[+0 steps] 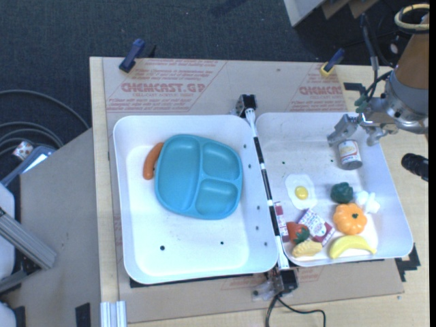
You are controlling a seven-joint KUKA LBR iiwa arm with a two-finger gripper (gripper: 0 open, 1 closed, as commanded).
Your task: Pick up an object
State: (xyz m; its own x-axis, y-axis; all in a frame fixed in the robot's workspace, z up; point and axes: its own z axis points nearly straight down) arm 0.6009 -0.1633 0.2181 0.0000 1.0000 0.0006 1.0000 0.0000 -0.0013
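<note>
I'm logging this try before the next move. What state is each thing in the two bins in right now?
Blue divided tray: flat, right way up, in the left bin.
Toy hot dog: partly tucked under the tray's left edge.
Small can: lying on its side in the right bin, just below the tool.
Fried egg: flat, yolk up.
Banana: lying against the bin's front edge.
Pumpkin: upright, stem up.

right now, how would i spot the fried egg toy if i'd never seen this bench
Look in the right-hand white bin, where the toy food is clustered toward the near edge. The fried egg lies flat just left of the dark green vegetable, above the red packet. It alone is white with a round yellow yolk.
</note>
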